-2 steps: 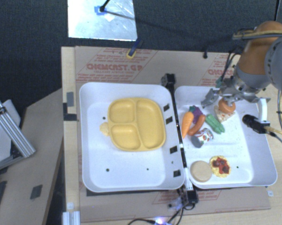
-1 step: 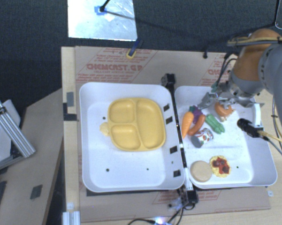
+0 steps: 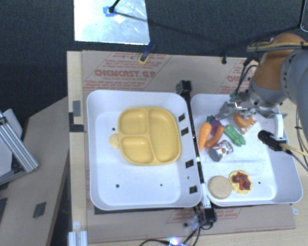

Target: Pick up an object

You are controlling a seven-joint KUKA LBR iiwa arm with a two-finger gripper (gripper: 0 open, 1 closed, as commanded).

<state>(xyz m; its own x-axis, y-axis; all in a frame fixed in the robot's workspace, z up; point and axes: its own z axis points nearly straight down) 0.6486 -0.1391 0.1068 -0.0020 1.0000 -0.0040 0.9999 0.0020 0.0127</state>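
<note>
The gripper (image 3: 244,111), grip unreadable from here, hangs over an orange toy (image 3: 243,121) in the right bin (image 3: 292,181) (carrot (image 3: 205,133) and green piece (image 3: 234,136) near), so it may snag a neighbour.

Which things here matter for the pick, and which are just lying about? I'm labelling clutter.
For the job:
tool
orange toy beneath it
carrot
green piece
small can
round cookie
pizza slice

Lying about:
yellow divided plate
foil sheet
</note>
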